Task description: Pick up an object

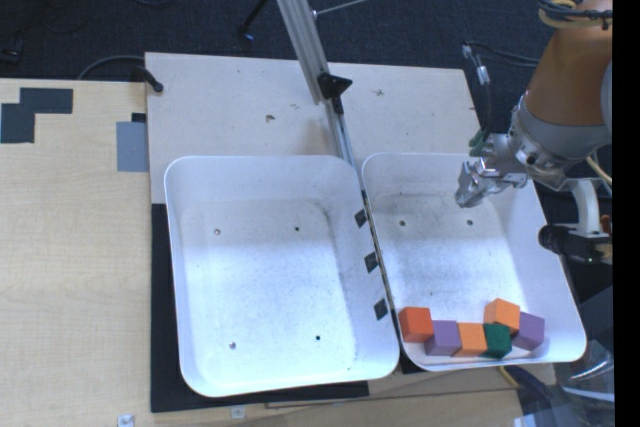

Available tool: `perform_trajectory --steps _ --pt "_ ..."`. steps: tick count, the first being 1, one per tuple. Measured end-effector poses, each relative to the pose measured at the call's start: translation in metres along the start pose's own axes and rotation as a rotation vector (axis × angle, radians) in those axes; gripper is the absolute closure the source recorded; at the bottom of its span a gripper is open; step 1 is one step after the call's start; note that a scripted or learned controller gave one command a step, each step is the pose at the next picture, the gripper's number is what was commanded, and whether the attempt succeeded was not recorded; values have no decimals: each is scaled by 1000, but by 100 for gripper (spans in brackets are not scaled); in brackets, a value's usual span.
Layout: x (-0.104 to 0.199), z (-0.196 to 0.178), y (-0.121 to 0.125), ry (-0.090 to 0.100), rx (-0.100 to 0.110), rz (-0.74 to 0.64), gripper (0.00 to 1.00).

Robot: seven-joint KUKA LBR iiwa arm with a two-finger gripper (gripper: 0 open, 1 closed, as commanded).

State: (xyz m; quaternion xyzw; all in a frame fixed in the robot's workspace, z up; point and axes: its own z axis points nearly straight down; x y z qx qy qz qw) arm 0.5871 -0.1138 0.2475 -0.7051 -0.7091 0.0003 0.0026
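Dark carpet with loose cables surrounds the pale table (250,105), which carries two shallow white bins side by side. We see the end effector (474,185) hanging over the far part of the right bin (450,245), well apart from the blocks, and we cannot tell how its grasping parts stand. The things to pick lie clustered against the near wall of that bin: an orange block (416,323), a purple block (442,338), a second orange block (472,337), a green block (497,341), a third orange block (502,313) and another purple block (529,329). We judge them light, stiff and easy to squeeze across flat opposite faces. Crowding is the trouble, since most touch a neighbour and the bin wall. We would take the leftmost orange block, whose left side stands free. The left bin (260,265) and the slanted aluminium post (300,25) beyond it lie clear of the reach.
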Motion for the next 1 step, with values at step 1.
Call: perform_trajectory --steps 1 --pt "-6 24 -61 -2 5 7 100"
